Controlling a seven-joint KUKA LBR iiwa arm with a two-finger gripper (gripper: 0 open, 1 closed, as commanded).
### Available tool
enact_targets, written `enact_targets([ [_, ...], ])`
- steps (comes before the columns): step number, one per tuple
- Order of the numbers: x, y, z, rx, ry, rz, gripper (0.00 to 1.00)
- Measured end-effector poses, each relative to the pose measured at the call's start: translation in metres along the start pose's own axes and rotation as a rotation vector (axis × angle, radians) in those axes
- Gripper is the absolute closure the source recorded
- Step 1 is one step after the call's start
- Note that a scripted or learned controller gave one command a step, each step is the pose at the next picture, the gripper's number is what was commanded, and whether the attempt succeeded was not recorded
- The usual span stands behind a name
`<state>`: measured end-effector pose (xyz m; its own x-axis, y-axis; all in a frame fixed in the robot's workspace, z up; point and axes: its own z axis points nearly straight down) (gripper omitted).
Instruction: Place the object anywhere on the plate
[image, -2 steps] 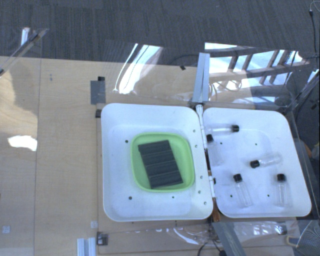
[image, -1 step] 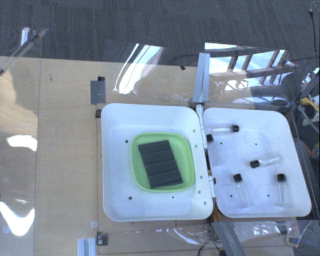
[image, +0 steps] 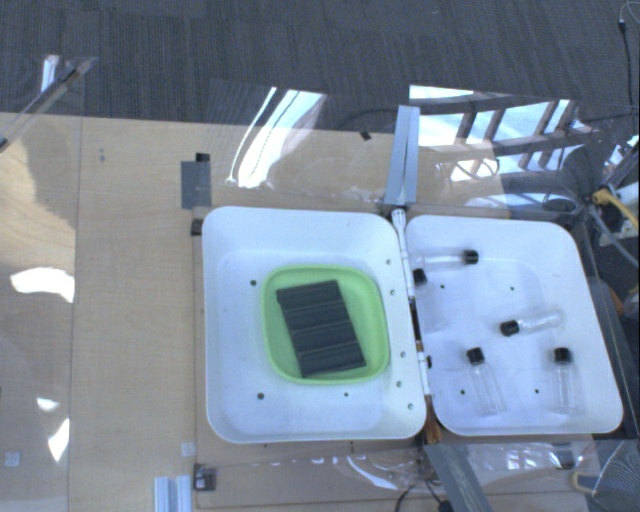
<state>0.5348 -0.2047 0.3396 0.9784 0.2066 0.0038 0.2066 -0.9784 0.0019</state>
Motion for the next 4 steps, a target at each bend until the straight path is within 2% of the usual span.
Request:
enact_targets([
  [1,-0.037,-0.007,-0.034,-0.002,0.002,0.004,0.00],
  [2,0.039,0.008,-0.004,-0.001,0.000,-0.003,0.00],
  [3,-0.023,-0.004,-0.098,-0.007,0.008,-0.004,0.00],
  [4,-0.045,-0.008,-0.097,-0.005,0.005,0.003,0.00],
])
